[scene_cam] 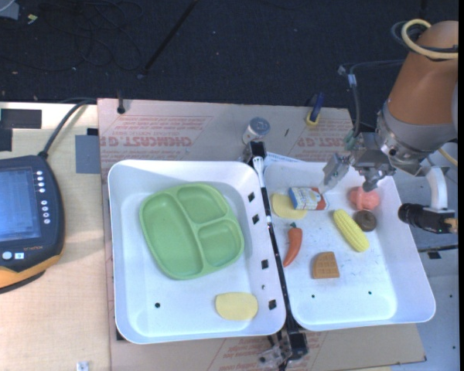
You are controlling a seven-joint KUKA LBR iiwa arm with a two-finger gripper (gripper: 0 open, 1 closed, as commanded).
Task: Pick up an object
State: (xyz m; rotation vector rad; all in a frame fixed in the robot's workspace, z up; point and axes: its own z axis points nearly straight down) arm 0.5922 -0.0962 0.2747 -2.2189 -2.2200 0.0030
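The gripper hangs over the right bin's far edge, jaws spread and holding nothing. Nearest lies the pink toy, just beside the corn cob. It looks light, rounded and slippery; grasping across its middle seems safest.

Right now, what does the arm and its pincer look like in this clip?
The arm shows a rounded orange-brown upper section above a grey wrist. A pale yellowish cable loops at its top. The pincer is grey metal with two slim fingers.
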